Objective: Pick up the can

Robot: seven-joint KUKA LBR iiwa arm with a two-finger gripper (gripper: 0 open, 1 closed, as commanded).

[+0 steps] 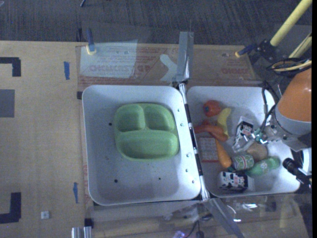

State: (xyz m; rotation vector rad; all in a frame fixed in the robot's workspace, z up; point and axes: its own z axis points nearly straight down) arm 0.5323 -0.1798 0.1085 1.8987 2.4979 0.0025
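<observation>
The can point(242, 161) is small with a green label and lies on its side in the right bin point(277, 186), near the front. My gripper point(241, 142) hangs just behind and above it, over the middle of the pile of toys. The grey arm with its orange band point(296, 103) comes in from the right. Nothing shows as lifted; the can rests on the bin floor between a green vegetable point(265, 166) and an orange carrot point(222, 155).
The right bin also holds a red tomato point(212, 107), a yellow banana point(224, 117), a brown potato point(257, 150), a black-and-white carton point(233, 181) and a card point(208, 149). A green divided plate point(146, 131) lies in the left bin point(99, 182).
</observation>
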